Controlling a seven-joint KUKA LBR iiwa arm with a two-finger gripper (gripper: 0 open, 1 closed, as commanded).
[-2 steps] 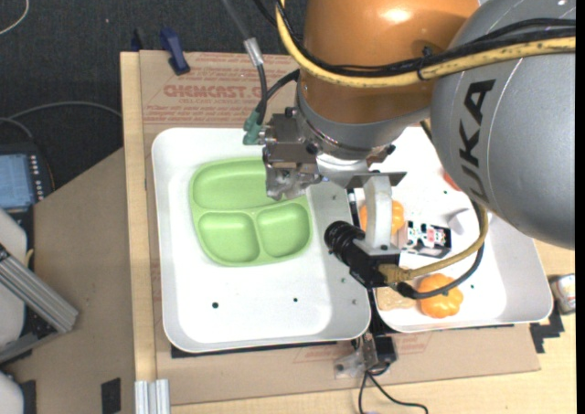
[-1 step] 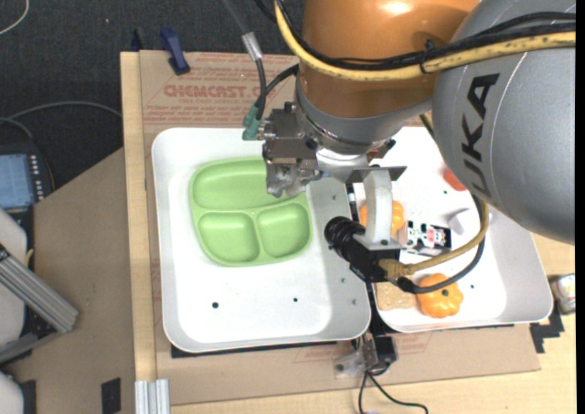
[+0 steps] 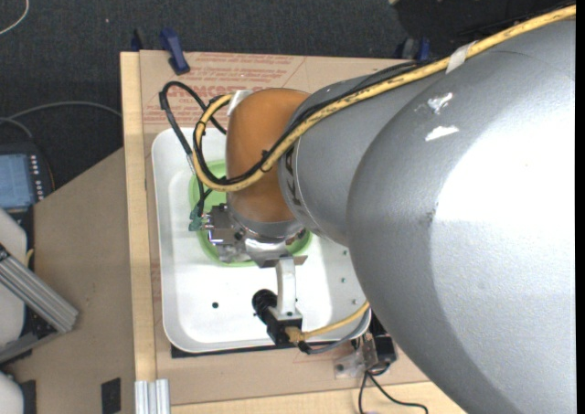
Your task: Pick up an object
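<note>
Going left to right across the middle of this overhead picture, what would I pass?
Dark floor → wooden bench edge → white bin rim → green object under the wrist → orange band → big grey arm.

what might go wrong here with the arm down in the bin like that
1. The arm and its orange band cover most of the green object; only slivers of it show, so from this camera a miss would probably be hard to spot.
2. The yellow and black cables loop loosely beside the wrist above the white bin and could snag on a lift.
3. The wrist sits low in the bin, so a sideways move might scrape its wall.
</note>
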